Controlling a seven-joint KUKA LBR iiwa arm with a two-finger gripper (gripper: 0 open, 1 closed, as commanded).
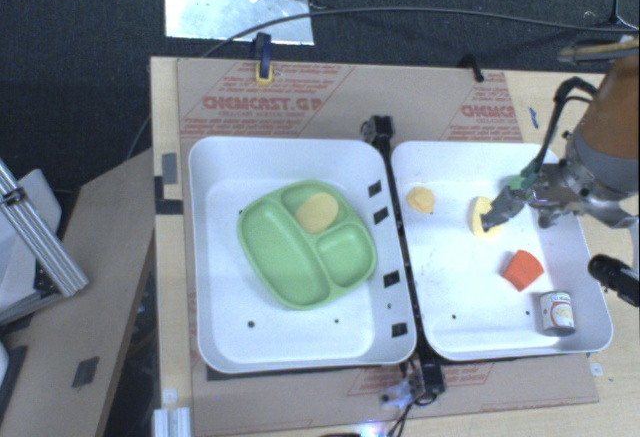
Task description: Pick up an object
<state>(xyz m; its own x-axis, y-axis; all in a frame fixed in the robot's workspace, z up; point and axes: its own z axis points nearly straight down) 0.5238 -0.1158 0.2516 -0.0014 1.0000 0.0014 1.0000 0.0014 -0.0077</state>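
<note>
In the right bin [450, 325], my gripper [497, 213] reaches in from the right and hangs low over a pale yellow piece [481, 218], partly covering it. A small yellow-orange lump [421, 199] lies to the gripper's left near the bin's divider. An orange-red block [523, 268] sits just below and to the right of the gripper. A small tin can [556, 312] stands in the bin's near right corner.
The left bin [225, 325] holds a green divided plate [290, 270] with a yellow round item [318, 213] in its upper compartment. The arm's grey wrist and orange band [610, 125] overhang the right bin's right edge. A black part [615, 277] juts in at the right.
</note>
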